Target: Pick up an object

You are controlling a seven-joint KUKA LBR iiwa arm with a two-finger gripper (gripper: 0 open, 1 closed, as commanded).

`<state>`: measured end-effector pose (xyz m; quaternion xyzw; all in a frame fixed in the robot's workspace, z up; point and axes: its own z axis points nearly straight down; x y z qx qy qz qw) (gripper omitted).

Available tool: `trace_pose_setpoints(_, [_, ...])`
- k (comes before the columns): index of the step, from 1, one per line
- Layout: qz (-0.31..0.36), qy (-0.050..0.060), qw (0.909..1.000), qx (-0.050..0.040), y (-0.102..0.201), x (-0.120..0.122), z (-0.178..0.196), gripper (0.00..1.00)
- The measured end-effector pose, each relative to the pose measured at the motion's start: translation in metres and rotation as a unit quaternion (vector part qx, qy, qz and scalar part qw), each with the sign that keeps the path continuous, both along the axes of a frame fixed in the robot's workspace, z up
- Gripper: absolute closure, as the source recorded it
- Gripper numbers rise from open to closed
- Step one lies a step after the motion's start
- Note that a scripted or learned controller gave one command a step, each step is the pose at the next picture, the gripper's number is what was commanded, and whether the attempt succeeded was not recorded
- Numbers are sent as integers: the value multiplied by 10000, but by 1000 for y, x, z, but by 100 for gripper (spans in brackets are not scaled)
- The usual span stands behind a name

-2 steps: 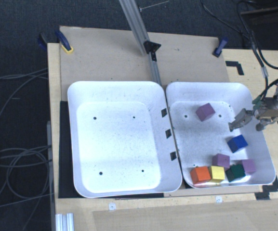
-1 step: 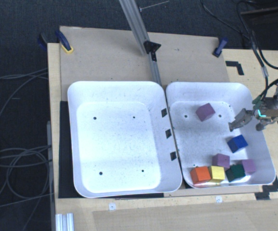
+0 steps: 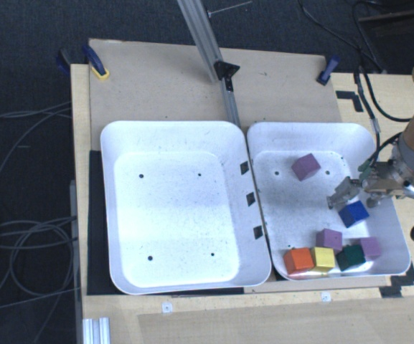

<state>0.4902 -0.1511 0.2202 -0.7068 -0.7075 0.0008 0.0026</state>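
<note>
In the right bin, the pincer, its state impossible to tell, hovers just over a blue cube; a centred, straight descent should avoid nudging the purple cube nearby.

Two white bins side by side on tan bench: left bin at 9 o'clock, right bin at 3. Metal pole slants in from 12. Blue clamps at 11 and 1. Cables on dark floor at 8.
</note>
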Motion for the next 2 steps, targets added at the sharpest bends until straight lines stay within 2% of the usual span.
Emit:
trace_pose_setpoints(1, [-10, 9, 10000, 1, -7, -3, -46, 0])
trace_pose_setpoints(2, [-5, 15, 10000, 4, -5, -7, -110, 0])
